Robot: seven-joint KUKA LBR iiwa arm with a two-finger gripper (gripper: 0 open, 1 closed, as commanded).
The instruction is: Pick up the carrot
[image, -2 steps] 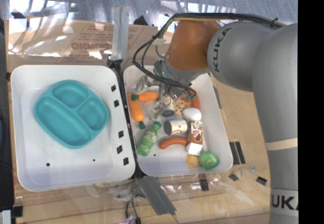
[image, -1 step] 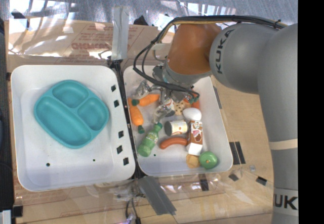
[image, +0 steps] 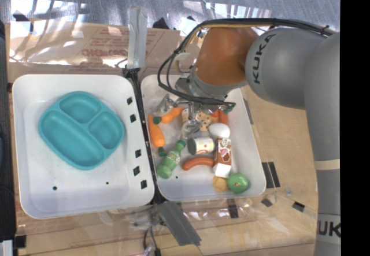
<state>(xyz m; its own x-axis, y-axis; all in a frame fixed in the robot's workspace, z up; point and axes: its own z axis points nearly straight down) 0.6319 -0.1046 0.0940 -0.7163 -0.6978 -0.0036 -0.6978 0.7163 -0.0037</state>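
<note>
Progress: you have not got the carrot [image: 156, 133] up yet, judging by how it lies; it rests on the floor of the right bin [image: 252, 151], so the whole lift is left to do
Carrot: you will find it against the left wall of the right bin, lying roughly lengthwise along that wall; a second orange piece [image: 171, 115] lies just above it, nearer the pincer, and you cannot be sure from here which of the two the task means
Pincer: you see the pincer [image: 193, 113] low over the upper middle of the right bin, under the orange band [image: 222, 55]; you cannot tell whether it is released or clenched, and nothing shows in its grip
What is left: you would have to bring it over to the left wall, close on the carrot and raise it clear; the green bottle [image: 170, 160] lies just below the carrot and could get in the way
Bins: two; the left bin [image: 29, 191] and the right one sit side by side on the bench [image: 289, 133]
Left bin contents: one teal divided plate [image: 81, 129]
Right bin contents, as far as you can count: two orange carrot-like pieces; one green bottle; one sausage [image: 198, 163]; one white egg [image: 219, 130]; one small can [image: 202, 145]; one green apple [image: 237, 181]; the rest by the pincer is too cluttered to count
</note>
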